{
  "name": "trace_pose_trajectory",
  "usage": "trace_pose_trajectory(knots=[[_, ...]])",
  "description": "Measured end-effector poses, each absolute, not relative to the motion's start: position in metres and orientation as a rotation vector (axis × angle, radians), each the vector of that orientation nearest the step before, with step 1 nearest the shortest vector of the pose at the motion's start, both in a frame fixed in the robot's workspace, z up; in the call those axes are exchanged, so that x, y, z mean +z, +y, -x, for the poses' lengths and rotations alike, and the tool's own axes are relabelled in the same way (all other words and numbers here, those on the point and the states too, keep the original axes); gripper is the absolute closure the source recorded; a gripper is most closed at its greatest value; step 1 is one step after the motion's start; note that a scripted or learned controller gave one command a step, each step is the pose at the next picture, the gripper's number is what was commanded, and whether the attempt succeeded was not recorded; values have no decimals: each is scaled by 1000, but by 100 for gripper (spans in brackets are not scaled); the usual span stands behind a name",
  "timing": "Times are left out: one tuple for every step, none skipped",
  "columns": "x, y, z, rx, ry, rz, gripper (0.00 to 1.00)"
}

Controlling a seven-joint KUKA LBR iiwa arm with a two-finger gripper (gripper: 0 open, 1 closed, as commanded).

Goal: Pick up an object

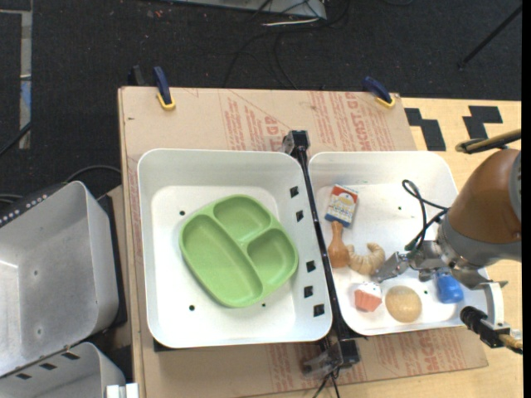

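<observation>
Gripper [397,265] is down low in the right bin [431,168], fingers slightly apart, nothing held, tips just at 3 o'clock of the croissant [365,258]. Looks like the approach step; next it has to straddle it and squeeze.

A: Arm [489,214] is cut off at the right edge. Gripper [397,265] is small, dark; finger state unreadable.

B: Blue object [449,288]?

A: Partly behind the wrist, shape unclear. Small carton [341,205] has print too fine to read.
</observation>
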State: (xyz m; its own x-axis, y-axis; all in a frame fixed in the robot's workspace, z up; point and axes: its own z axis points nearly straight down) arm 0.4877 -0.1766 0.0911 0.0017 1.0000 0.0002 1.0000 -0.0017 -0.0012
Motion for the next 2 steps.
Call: trace_pose_trajectory(knots=[[102,-176,-488,0,-2218,2224,100],[147,-180,-495,-2,-2226,2221,100]])
